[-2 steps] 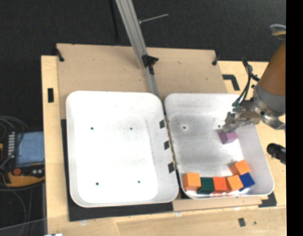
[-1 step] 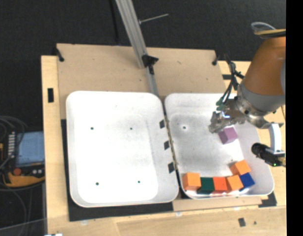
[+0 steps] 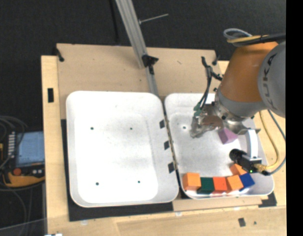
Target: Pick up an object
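Tool (image 3: pixel 196 127) hangs over the upper middle of the right bin (image 3: pixel 183 100), above bare floor; can't tell whether it's apart or together. Nothing visible in it. Candidates: purple block (image 3: pixel 228 135) just beside the wrist, and a row along the near wall, orange block (image 3: pixel 192 180), green block (image 3: pixel 207 185), more orange, blue block (image 3: pixel 246 180). My call: go for the purple, it sits alone. The row is packed tight against the wall, poor clearance. Centre over it and descend straight.
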You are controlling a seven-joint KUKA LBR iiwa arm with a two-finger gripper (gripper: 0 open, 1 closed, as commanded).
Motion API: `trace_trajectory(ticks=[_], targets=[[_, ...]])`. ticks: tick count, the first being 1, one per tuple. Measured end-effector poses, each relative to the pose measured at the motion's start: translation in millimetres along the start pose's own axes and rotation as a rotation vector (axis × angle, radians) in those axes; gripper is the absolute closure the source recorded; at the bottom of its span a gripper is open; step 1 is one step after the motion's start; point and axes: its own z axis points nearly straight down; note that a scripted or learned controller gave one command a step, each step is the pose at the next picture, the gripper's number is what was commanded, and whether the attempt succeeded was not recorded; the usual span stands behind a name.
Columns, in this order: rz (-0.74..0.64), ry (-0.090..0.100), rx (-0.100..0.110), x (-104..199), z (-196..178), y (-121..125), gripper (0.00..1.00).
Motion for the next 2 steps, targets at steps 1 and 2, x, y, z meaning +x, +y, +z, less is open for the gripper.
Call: trace_trajectory(ticks=[1, 2], targets=[[0.000, 0.000, 0.000, 56.7, 8.8, -11.5, 1.00], [-0.001, 0.000, 0.002, 113.7, 16.7, -17.9, 1.00]])
